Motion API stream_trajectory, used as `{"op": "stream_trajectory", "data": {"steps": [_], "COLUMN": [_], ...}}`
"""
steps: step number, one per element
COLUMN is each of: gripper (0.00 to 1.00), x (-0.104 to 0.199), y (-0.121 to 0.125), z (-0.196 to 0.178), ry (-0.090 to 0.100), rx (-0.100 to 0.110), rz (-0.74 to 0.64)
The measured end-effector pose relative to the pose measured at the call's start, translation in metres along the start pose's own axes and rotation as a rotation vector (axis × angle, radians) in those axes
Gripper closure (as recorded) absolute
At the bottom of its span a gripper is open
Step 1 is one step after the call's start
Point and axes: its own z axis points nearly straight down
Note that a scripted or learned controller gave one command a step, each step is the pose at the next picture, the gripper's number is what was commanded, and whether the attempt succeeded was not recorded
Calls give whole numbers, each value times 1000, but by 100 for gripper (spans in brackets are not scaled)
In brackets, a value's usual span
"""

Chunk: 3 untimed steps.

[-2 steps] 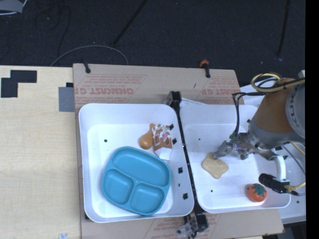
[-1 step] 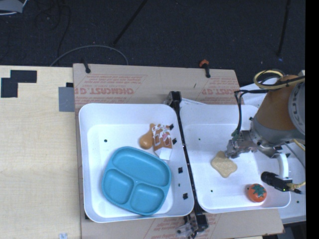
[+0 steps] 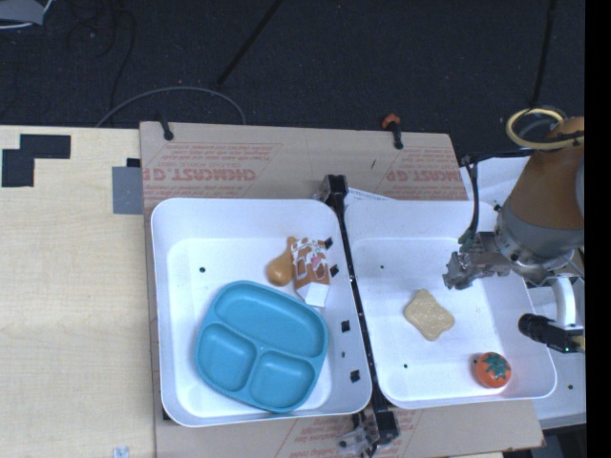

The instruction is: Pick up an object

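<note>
Closest to the camera is the arm (image 3: 546, 198), up high on the right side and leaning over the right bin (image 3: 396, 375). I keep it up there so it does not bump the walls. Its gripper (image 3: 466, 269) hangs low over the back part of that bin. It is dark and small from here, so I cannot tell if it is spread apart or closed together. I see nothing in it.

Just beside the gripper, a bit to the front and left, lies a tan pad (image 3: 428, 314). It lies flat on the white floor with room all around it. I think it is the easy one to pick, since the gripper is almost over it.

Farther to the front sits a red ball (image 3: 492, 369), near the bin's corner. The wall is close there, so I think a grab would be harder.

Over in the left bin (image 3: 181, 256) a blue tray (image 3: 260, 344) takes up most of the floor. A brown toy (image 3: 280, 269) and a small box (image 3: 310, 260) are crowded at the back, touching each other.
</note>
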Motion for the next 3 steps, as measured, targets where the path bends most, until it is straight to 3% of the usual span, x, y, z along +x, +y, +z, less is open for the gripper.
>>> {"op": "stream_trajectory", "data": {"steps": [1, 3], "gripper": [100, 100], "x": [-1, 97], "y": [1, 25], "z": [-53, -52], "ry": [-1, 2], "rx": [-1, 5], "rz": [0, -2]}}
